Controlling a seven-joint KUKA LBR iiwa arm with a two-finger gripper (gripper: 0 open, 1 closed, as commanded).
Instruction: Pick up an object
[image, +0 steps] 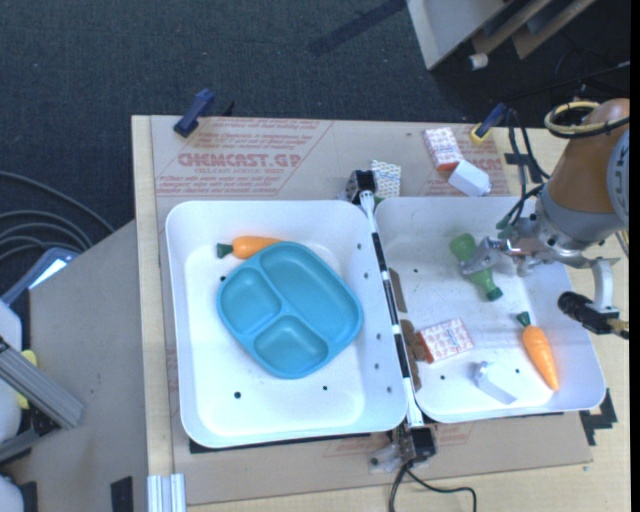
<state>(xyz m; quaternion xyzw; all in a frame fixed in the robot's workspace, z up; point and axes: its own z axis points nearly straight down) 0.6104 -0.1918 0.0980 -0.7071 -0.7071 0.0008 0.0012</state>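
Green toy (473, 262): at nine o'clock from gripper (500, 250), touching; long axis eleven-to-five (jaw opening and hold: cannot tell).

The single grey KUKA arm with its orange band (585, 170) enters from the right edge of the view, its upper section high in the frame and foreshortened by the slanted camera. Below the band, the grey wrist housing (572, 222) bends toward the left. From it the metal two-finger gripper (492, 252) extends roughly level, pointing left, held low. A black cable (522, 165) loops along the arm's left flank down to the wrist.
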